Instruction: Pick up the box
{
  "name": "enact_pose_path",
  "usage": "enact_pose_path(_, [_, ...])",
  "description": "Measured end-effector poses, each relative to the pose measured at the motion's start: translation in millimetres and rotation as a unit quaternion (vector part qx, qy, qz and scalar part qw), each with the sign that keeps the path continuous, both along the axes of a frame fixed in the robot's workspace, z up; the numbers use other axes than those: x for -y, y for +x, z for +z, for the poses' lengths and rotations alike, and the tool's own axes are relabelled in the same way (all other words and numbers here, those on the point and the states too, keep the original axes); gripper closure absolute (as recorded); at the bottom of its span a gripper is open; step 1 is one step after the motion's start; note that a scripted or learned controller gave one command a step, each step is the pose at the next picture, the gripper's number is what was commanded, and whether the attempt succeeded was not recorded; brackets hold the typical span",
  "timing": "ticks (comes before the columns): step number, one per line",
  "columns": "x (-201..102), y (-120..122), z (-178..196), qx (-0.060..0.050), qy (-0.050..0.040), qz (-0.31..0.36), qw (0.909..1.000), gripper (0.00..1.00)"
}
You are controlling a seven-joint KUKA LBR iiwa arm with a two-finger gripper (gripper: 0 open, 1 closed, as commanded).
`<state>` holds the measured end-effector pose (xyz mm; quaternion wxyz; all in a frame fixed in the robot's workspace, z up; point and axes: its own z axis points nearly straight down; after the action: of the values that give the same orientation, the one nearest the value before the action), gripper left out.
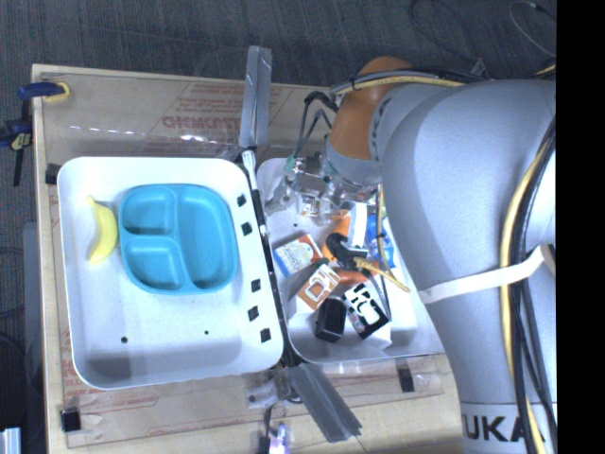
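The right bin (284, 180) holds a pile of small items. Among them are an orange and white box (319, 287), a flatter box with a blue and orange label (295, 253), and a black and white patterned box (368, 311). My gripper (314, 189) is down in the far end of this bin, above and behind the pile. It hangs from the orange-banded wrist (352, 132). The big grey arm (463, 206) covers the bin's right side.
A black block (331, 320) and an orange-handled tool (354, 258) lie among the boxes. The left bin (151, 339) carries a blue divided tray (178, 235) and a banana (102, 231) at its left wall. A rail with black clips (257, 282) separates the bins.
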<state>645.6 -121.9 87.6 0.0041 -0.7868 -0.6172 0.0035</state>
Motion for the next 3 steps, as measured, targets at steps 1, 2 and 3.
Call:
enact_pose_path(1, [0, -2, 5, -0.008, 0.0002, 0.004, 1.0000, 1.00])
enact_pose_path(2, [-13, -25, 0, 0.000, -0.0003, -0.003, 1.0000, 1.00])
enact_pose_path(3, [-8, -25, 1, 0.001, -0.0044, -0.005, 1.0000, 0.00])
